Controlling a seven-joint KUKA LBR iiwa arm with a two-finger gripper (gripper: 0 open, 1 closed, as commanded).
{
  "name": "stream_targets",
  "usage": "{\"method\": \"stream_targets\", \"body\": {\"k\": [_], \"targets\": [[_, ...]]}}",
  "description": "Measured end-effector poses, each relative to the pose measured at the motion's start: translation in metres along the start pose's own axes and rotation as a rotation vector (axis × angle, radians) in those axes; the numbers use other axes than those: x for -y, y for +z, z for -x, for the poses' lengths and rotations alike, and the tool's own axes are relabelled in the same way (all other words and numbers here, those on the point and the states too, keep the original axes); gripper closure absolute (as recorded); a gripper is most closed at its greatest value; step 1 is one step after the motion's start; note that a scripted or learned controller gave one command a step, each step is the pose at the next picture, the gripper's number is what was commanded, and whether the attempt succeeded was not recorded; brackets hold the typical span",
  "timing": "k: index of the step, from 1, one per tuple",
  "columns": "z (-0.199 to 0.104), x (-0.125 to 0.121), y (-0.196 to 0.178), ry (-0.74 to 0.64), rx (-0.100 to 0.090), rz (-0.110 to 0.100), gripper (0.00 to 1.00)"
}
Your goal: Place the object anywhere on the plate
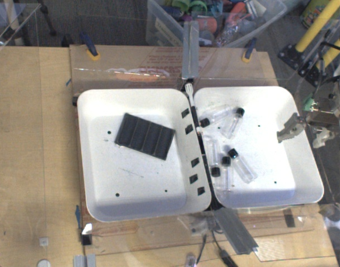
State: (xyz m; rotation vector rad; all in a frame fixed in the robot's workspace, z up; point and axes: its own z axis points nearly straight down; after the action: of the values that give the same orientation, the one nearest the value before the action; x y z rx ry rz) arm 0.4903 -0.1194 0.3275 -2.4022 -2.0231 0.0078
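1. Camera view, my gripper: it sits at the right edge of the right bin. I cannot tell how far it is open; I see nothing held in it.
2. Camera view, task objects: clear vials with black caps lie scattered well to my left, near the divider. The dark ribbed plate lies farther left, in the left bin.
3. Handling judgement: the vials look light, rigid and slippery, and will likely roll. Take one across its body, mid-length.
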Motion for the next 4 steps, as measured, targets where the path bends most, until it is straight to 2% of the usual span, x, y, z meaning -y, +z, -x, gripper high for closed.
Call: {"method": "stream_targets", "body": {"k": [1,2,3,4], "targets": [[0.0,-0.001,-0.01,-0.001,0.001,0.0,1.0],[0.034,0.005,-0.07,-0.1,-0.002,0.006,1.0],[0.034,0.005,-0.069,-0.101,-0.001,0.006,0.0],[0.033,0.004,-0.08,-0.102,0.001,0.008,1.0]]}}
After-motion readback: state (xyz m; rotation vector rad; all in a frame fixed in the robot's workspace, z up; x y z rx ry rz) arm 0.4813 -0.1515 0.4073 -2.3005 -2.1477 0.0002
